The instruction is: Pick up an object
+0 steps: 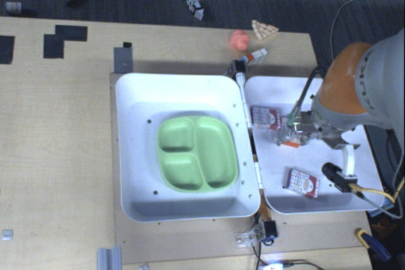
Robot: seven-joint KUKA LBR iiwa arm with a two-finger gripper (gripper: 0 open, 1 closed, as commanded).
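Two flat red-and-white packets (265,117) (301,182) lie in the right bin (329,204), far-left and near-centre; we judge them light, stiff and slippery, best pinched across the edges, and we cannot tell the gripper (292,135) state.

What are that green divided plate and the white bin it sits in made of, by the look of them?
The green plate looks like moulded plastic: one even pale colour, rounded compartment walls, a soft sheen. The left bin also seems plastic, matte white with smoothly curved corners, though painted metal can't be ruled out from here.
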